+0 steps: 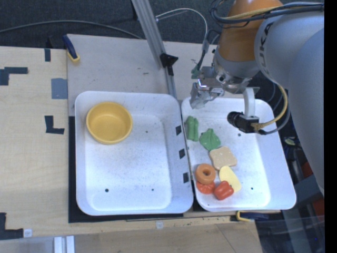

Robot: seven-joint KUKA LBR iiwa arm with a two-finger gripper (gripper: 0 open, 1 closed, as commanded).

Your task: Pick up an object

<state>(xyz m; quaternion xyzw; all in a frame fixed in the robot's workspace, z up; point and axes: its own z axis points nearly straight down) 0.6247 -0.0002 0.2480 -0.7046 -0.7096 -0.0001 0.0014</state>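
White bins sit side by side on the desk (31, 141). In the camera view, the end effector (199, 100) hovers at the upper left corner of the right bin (274, 188); whether it is spread or pressed together I cannot tell. Green pieces (202, 133), toast (222, 156), donut (205, 172) and red pepper (223, 190) lie unlifted below, so picking looks not yet done.
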